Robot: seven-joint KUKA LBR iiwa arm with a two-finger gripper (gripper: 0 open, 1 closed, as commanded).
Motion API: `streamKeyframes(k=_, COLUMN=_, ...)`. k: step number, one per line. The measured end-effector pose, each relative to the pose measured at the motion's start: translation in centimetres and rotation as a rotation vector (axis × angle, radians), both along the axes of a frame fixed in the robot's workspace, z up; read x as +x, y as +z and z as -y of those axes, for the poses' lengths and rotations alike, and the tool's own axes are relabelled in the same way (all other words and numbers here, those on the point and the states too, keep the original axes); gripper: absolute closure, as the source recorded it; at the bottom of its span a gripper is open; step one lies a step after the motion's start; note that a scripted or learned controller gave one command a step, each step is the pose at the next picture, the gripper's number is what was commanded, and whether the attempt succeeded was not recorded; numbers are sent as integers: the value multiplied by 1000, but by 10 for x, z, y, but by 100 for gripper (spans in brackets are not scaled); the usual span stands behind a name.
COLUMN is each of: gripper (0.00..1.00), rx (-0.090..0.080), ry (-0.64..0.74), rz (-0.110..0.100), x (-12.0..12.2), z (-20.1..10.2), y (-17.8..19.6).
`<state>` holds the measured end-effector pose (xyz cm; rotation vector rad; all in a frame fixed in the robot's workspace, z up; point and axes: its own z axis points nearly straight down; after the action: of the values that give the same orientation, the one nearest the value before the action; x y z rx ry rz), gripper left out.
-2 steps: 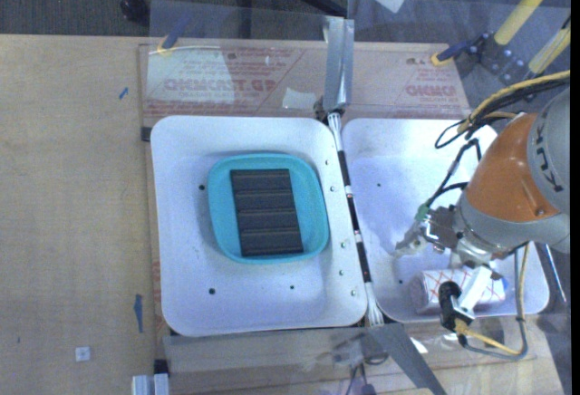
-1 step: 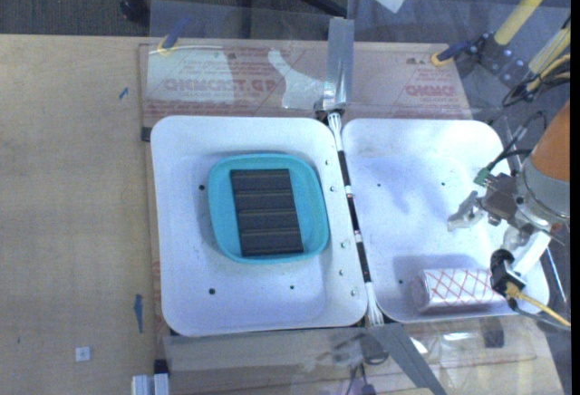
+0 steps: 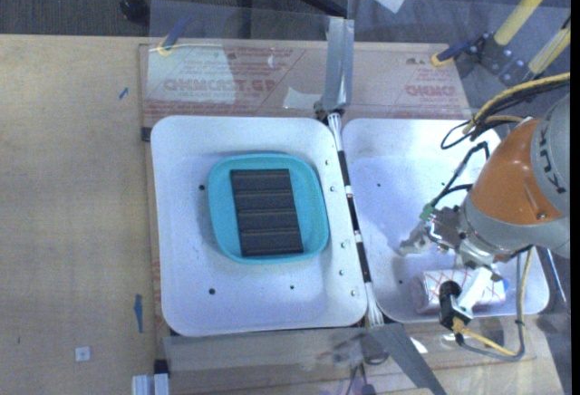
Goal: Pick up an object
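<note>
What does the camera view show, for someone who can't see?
A grey and orange robot arm reaches over the right white bin. The left bin holds a blue tray with a dark ridged block on it.

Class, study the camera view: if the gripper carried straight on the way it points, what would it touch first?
Probably the bare floor of the right bin, beside the red-and-white packet; the gripper points downward, but depth is unclear.
</note>
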<state>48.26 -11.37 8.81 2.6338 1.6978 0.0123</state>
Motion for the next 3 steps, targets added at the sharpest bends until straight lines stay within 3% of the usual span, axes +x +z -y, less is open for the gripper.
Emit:
streamKeyframes(k=1, gripper=0, rx=1, ry=-213, rz=2, x=1, z=7, y=26)
streamKeyframes(k=2, gripper=0, rx=0, ry=-131, rz=8, x=3, z=-9, y=1)
streamKeyframes(k=3, gripper=100, rx=2, ry=-134, rz=4, x=2, z=-8, y=10)
